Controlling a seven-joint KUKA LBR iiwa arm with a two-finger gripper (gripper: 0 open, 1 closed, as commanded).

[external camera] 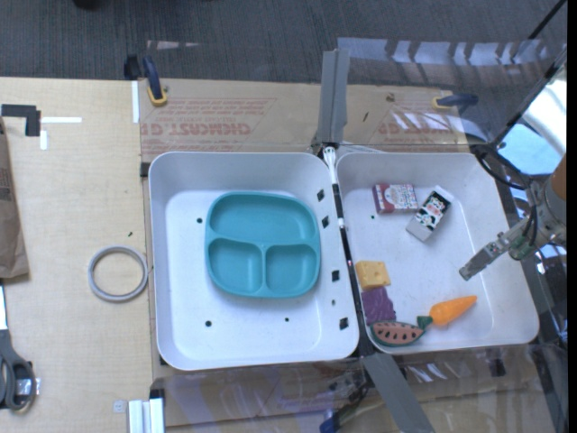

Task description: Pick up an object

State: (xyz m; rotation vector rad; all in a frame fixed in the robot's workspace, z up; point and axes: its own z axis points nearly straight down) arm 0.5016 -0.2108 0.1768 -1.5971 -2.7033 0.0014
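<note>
The right bin (505, 327) holds several toy foods. A brown-red carton (395, 197) and a white carton (430, 215) lie near its back. A yellow cracker (372, 273), purple grapes (380, 307), a watermelon slice (398, 334) and an orange carrot (451, 309) lie along its front. My gripper (478, 262) reaches in from the right over the bin's right side, above the carrot and right of the white carton. It touches none of the objects, and nothing shows in it.
The left bin (171, 332) holds a teal divided plate (264, 244). A grey ring (118, 272) lies on the wooden bench to the left. Cardboard lies behind the bins, and a metal divider (331, 106) stands between them at the back.
</note>
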